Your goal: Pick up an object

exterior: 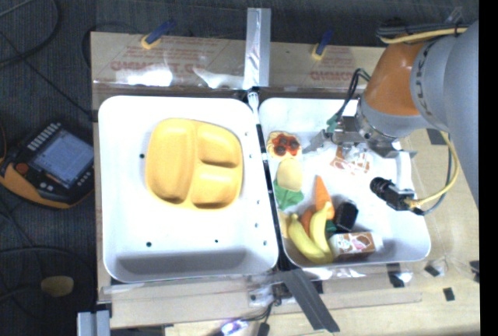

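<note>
A single fixed camera looks down from above at a slight slant, far enough off to take in the whole pale wooden desk (436,249), both shallow white plastic bins and strips of dark carpeted floor (47,15) around them. The grey arm with its orange band (393,85) enters from the frame's right, over the right-hand white bin (412,237); the left-hand white bin (124,249) lies well apart from the arm, across the divide.
</note>
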